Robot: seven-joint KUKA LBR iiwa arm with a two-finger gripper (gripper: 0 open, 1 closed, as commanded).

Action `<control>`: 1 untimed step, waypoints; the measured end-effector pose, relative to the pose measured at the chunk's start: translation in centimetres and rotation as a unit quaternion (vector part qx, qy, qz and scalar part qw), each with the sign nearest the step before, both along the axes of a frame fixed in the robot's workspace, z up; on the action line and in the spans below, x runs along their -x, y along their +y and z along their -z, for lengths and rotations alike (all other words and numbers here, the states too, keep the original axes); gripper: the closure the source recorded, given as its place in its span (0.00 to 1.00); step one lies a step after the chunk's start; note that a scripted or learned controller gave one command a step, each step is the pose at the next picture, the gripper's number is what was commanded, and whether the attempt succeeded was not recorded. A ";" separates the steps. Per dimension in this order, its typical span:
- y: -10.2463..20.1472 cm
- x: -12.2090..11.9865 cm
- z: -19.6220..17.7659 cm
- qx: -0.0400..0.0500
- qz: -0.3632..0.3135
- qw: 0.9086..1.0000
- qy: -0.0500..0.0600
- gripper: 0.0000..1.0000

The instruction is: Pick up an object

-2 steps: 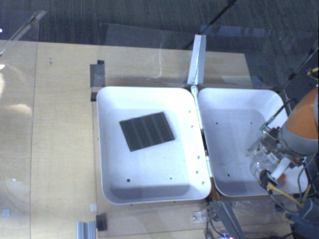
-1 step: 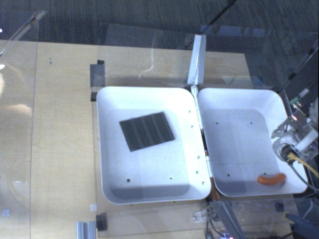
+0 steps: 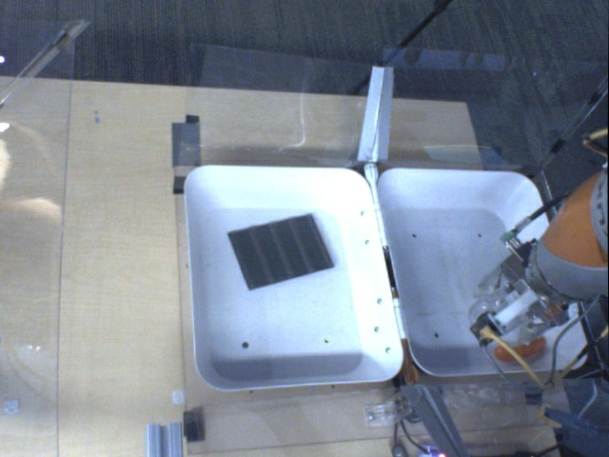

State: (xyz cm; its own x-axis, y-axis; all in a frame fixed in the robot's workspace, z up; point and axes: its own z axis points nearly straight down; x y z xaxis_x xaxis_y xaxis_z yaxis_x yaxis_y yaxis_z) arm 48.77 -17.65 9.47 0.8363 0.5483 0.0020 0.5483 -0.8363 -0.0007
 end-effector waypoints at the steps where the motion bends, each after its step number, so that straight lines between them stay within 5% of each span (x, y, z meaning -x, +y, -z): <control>1: -2.1 -0.8 0.5 -0.006 0.179 0.984 -0.006 0.00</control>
State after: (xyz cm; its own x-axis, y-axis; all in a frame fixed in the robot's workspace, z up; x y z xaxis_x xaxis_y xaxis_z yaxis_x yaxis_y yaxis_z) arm 49.54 -19.80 9.00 0.9758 0.2179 0.0184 0.2180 -0.9759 -0.0062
